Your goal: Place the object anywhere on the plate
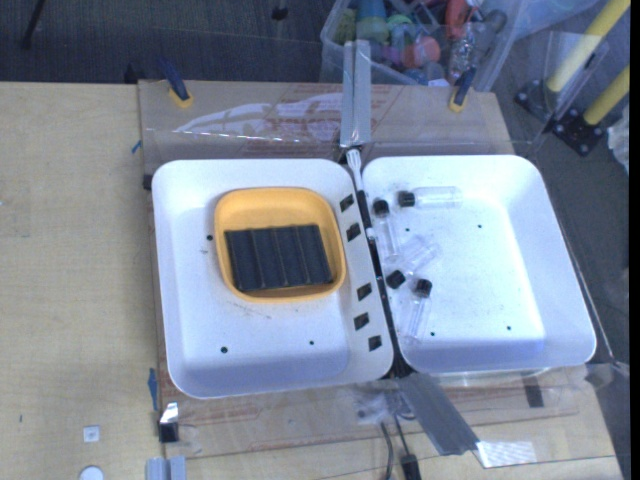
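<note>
Vials: a handful of small clear tubes [418, 258] with black caps lie in the right bin [510, 258], all gathered at its left side near the divider.
Look of the vials: see-through bodies, hard to make out against the white floor; the dark caps stand out as small black dots.
Top vial: lies level across the bin's upper part [432, 198], its cap pointing left.
Lower vial: lies near the bin's front left corner [415, 313], its cap at the upper end.
Middle vials: lie slantwise and close together; whether they touch one another cannot be told.
Plate: yellow with rounded corners [280, 201], sitting in the left bin [190, 268], towards its back.
On the plate: a dark ribbed slab [278, 258] covers most of the plate's floor.
Vials and plate: well apart, in different bins, with no vial on the plate.
Divider: the bins' touching rims bear a row of small black squares [358, 263].
Worktop: pale wood [70, 268], with a clear tub of coloured bits [420, 18] behind the bins.
Tool: its state cannot be told.
</note>
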`<act>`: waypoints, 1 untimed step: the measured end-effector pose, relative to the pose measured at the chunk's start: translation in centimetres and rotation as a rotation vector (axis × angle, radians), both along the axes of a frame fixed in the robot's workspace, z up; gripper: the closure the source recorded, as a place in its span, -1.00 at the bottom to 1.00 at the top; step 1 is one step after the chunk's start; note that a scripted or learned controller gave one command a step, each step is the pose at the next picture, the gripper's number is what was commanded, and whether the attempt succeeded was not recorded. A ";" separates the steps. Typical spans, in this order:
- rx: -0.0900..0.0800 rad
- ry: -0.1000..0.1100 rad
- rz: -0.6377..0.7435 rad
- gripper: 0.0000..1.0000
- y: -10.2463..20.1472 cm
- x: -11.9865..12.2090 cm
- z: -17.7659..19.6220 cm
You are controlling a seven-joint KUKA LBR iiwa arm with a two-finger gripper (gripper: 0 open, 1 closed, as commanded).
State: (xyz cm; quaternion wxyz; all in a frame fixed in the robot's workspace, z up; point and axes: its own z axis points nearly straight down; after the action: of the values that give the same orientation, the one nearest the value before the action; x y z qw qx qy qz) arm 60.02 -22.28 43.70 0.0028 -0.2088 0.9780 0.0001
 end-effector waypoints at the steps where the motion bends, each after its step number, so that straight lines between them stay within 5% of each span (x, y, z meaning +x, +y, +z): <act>1: -0.003 -0.006 0.336 1.00 0.1 3.4 0.0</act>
State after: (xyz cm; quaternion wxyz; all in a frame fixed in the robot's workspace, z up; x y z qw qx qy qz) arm 63.44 -22.13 43.68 0.0052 -0.3695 0.9292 -0.0013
